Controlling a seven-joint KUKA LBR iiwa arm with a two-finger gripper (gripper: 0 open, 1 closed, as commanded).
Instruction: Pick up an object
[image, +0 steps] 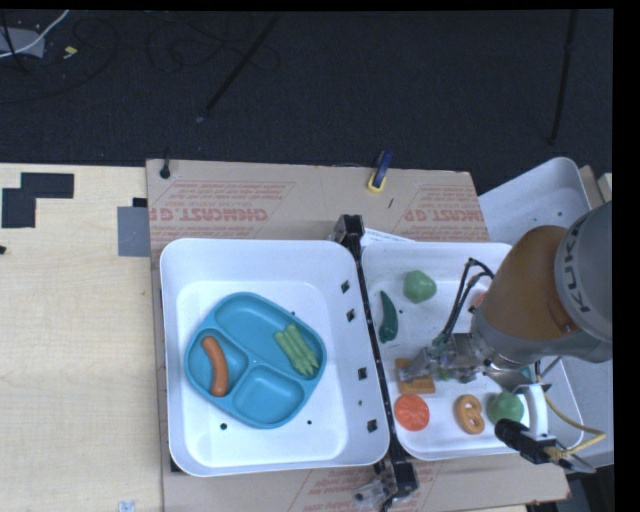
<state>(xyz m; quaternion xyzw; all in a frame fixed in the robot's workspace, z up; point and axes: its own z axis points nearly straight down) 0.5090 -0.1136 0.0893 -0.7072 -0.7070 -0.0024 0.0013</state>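
Gripper (432, 362) low in right bin (455, 447) — fingers' state can't be told. Brown block (415, 378) just beside it; red tomato (411, 411), pretzel (467, 413) near front wall.

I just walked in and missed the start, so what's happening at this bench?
A grey robot arm reaches into the right bin, its gripper low over a small brown item amid toy foods: a red tomato, a pretzel, green pieces. Nothing looks lifted yet. The left bin holds a blue divided plate with a sausage and green beans.
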